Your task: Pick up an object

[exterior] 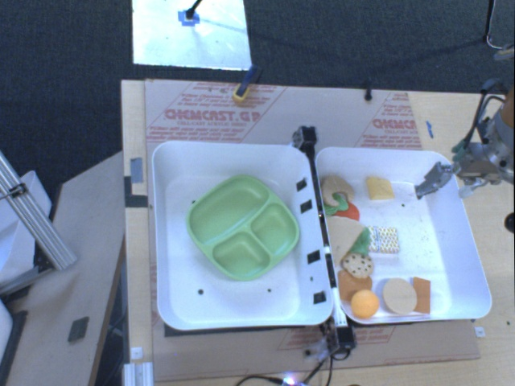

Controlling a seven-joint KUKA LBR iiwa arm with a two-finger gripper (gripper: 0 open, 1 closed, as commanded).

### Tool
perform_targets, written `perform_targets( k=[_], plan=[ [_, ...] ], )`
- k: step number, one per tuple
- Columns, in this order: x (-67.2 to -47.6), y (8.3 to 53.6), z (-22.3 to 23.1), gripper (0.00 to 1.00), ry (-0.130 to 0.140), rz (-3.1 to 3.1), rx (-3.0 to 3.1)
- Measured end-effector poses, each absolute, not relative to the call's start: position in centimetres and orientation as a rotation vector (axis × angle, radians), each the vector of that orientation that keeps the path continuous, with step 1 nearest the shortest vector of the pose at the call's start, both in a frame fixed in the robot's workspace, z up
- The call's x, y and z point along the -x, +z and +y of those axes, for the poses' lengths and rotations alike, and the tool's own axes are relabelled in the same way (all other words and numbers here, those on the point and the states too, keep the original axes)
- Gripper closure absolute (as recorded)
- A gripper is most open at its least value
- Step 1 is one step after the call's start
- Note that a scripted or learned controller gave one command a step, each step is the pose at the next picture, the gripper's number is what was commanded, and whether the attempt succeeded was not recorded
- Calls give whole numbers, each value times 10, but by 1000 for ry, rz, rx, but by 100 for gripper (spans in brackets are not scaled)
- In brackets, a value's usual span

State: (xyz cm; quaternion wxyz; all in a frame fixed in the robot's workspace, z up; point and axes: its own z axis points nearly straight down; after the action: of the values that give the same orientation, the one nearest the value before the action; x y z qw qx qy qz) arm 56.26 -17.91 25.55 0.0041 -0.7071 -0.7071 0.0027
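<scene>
Reaching in from the right, the gripper (438,178) is seen over the upper right part of the right bin (463,252), above bare white floor; whether its fingers are apart or together cannot be told. Nothing is seen between them. Toy food items are grouped along the right bin's left and lower side: a yellow block (380,187) nearest the gripper but apart from it, a speckled cookie (357,264), an orange ball (364,303), a tan disc (398,296) and an orange wedge (421,294). A green divided plate (243,227) lies in the left bin (173,215). Both bins rest on the tabletop (338,111).
</scene>
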Motion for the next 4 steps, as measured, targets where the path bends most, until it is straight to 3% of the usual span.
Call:
perform_targets(
  k=[1,4],
  plan=[
    [-565,262,-179,0,-1,-2226,2219],
    [-574,126,-158,0,0,-2225,2216]
  ],
)
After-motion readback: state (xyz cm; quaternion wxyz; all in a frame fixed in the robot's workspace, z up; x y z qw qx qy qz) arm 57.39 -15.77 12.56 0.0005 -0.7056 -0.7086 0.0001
